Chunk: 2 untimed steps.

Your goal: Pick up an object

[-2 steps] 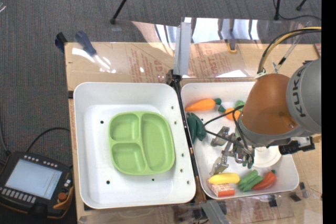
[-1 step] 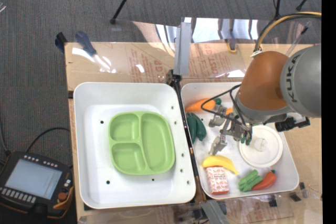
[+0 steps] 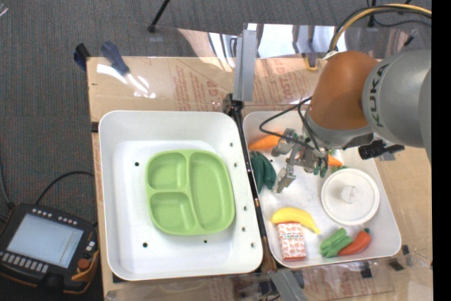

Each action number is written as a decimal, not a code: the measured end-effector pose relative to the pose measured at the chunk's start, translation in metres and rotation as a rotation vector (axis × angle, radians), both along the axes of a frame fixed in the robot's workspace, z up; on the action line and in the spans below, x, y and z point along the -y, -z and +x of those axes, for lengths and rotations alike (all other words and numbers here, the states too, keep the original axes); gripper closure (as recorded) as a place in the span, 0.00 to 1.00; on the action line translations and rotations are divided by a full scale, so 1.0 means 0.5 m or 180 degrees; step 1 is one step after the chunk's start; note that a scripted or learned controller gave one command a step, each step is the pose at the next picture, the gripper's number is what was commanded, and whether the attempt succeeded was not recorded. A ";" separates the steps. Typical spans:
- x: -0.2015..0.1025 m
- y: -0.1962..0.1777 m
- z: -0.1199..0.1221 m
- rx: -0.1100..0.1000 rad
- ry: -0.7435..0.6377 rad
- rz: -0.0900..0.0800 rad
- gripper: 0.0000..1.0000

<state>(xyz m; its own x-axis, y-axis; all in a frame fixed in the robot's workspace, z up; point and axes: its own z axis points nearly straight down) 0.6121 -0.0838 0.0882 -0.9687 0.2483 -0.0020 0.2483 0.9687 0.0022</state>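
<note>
On the surface (image 3: 162,81), two bins: the right bin (image 3: 391,222) holds one banana (image 3: 296,218) at 6 o'clock of the slightly open, empty claw (image 3: 288,173), the left one green plate (image 3: 190,192).

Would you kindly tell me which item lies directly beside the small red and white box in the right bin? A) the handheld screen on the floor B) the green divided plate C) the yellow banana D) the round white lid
C: the yellow banana lies just above the red and white box in the right bin, while the green divided plate sits in the left bin.
</note>
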 end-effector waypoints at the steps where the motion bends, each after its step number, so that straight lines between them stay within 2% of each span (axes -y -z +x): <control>1: 0.175 0.001 -0.144 -0.0009 0.0014 -0.0012 0.00; 2: 0.051 0.000 -0.002 0.0000 0.0244 -0.0005 0.00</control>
<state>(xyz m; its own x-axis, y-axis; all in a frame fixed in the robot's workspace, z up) 0.6112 -0.1093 0.0880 -0.9468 0.3219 -0.0024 0.3219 0.9468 0.0006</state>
